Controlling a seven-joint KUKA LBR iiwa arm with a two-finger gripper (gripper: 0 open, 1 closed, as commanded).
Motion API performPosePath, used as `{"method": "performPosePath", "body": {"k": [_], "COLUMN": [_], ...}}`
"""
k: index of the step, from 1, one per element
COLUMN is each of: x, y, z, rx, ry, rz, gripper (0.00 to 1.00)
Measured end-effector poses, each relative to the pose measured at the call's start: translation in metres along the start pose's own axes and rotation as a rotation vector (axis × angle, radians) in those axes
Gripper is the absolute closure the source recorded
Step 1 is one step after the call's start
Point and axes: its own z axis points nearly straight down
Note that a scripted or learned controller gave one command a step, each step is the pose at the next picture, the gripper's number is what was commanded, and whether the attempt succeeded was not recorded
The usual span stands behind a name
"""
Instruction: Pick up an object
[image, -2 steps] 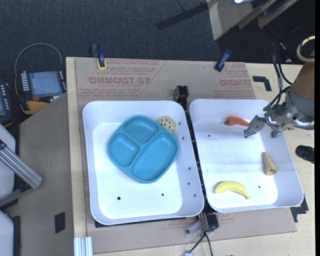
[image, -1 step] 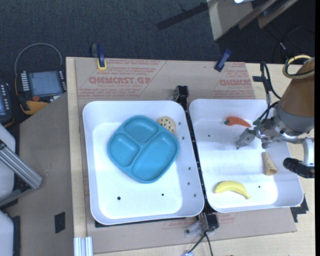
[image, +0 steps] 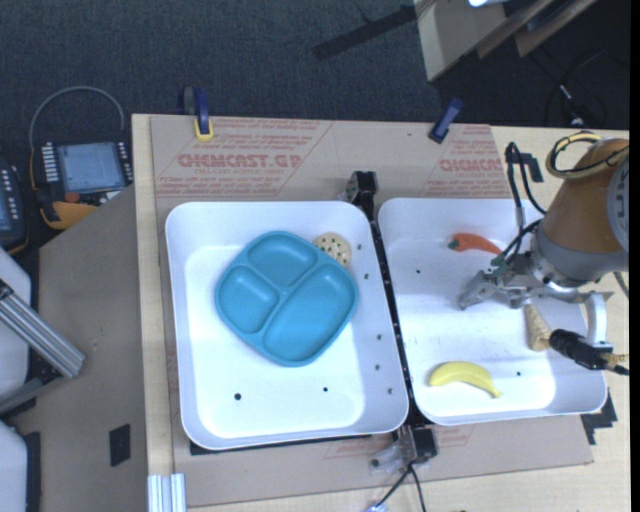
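Carrot (image: 474, 242) lies just beyond the gripper (image: 480, 290), whose spread, empty fingers may close on bare bin (image: 440, 330) floor.

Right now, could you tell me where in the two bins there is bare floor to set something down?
The left bin has a bare strip below the blue tray, towards its front wall. The right bin is open on its left, between the carrot and the banana. Its right side is crowded by the gripper and arm.
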Motion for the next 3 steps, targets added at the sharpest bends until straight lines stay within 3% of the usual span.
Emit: {"method": "performPosePath", "body": {"k": [1,3], "x": [0.0,0.007], "y": [0.002,0.004], "z": [-0.013,-0.112], "rx": [-0.006,-0.011], "ry": [-0.003,-0.005], "rz": [0.0,-0.002], "gripper": [1.0,1.0]}}
